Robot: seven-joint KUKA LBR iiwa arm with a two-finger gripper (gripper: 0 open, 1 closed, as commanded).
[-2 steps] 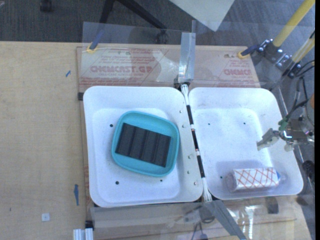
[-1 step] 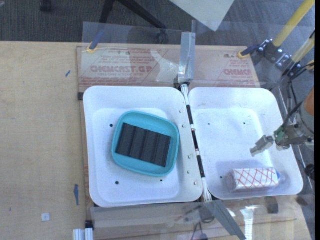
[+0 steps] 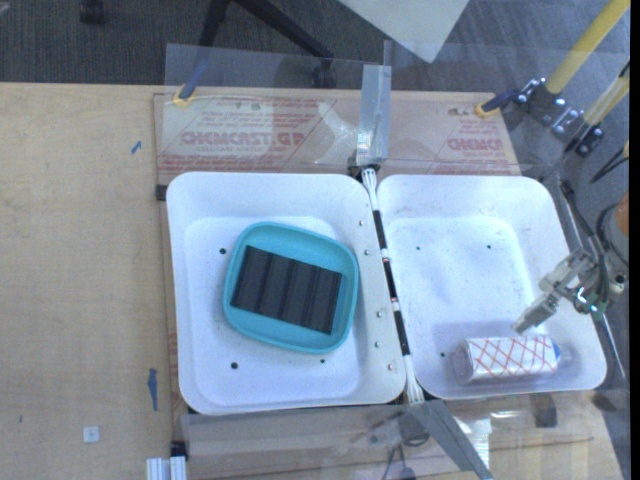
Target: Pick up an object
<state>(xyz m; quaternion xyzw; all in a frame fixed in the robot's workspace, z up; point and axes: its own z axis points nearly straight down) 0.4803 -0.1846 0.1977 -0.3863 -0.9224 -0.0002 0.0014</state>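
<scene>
Two shallow white bins sit side by side on a pale wooden bench (image 3: 70,268). Inside the left bin (image 3: 195,208) lies a teal tray (image 3: 290,287) with dark ribbed slats (roughly centred). Inside the right bin (image 3: 450,213), against the near wall, a cylinder wrapped in a red lattice pattern (image 3: 505,357) lies on its side. Just above its right end hangs the gripper (image 3: 545,308), reaching in from the right; whether its fingers are spread or pressed together cannot be told.

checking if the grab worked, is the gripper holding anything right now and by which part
Nothing is held. The gripper hangs just above the red-and-white checked roll in the right bin, with nothing between its fingers.
</scene>
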